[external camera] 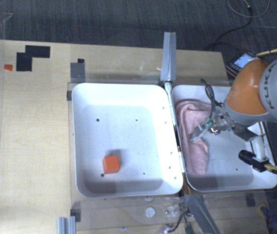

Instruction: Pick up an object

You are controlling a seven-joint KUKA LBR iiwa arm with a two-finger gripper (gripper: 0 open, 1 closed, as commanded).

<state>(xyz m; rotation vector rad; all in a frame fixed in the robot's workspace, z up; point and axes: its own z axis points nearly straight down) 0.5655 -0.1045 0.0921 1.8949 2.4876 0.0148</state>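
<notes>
You're looking at two white bins: the left bin has plain white walls and a floor speckled with a few small dark dots, and the right bin is the same white. An orange cube sits lower left in the left bin. A pale pink cloth lies along the left side of the right bin. The arm at the frame's right is grey with an orange band. The bench is light tan wood; near its upper left you see black blocks and a small orange-red square. The floor along the top is dark grey-blue.
</notes>
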